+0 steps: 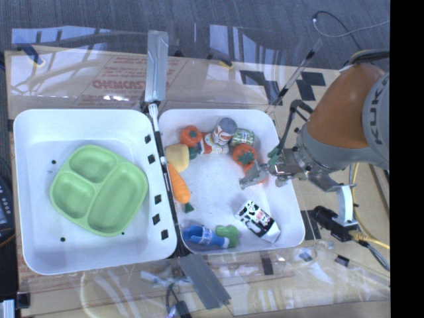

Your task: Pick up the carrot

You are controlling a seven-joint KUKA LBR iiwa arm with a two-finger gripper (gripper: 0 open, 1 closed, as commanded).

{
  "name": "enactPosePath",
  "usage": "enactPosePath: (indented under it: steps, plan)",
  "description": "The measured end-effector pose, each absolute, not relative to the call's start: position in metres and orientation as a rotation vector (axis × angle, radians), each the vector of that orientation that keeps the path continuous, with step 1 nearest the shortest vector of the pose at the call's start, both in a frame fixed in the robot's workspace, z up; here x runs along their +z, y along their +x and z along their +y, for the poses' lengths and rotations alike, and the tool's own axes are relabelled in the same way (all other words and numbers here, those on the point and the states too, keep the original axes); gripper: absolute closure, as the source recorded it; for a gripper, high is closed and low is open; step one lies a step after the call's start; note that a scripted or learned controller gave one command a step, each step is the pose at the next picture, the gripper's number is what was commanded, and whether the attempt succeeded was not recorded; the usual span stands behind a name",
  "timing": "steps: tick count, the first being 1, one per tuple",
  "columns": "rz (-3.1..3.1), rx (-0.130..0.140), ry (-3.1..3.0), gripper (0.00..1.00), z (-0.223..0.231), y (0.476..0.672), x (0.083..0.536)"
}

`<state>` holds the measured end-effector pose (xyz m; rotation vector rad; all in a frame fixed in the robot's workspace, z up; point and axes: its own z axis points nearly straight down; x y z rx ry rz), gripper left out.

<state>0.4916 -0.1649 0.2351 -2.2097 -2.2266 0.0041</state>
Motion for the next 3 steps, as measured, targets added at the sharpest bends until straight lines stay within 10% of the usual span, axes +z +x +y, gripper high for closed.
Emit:
enactPosePath:
  steps: [1,2,3]
  plan:
    - [-2.450,0.004,-1.958,0.00,-0.094,0.476,0.098]
    - [-2.485,0.002,-1.919,0.00,-0.102,0.557,0.091]
    - [-2.774,0.000,-1.478,0.00,-0.031,0.566,0.193]
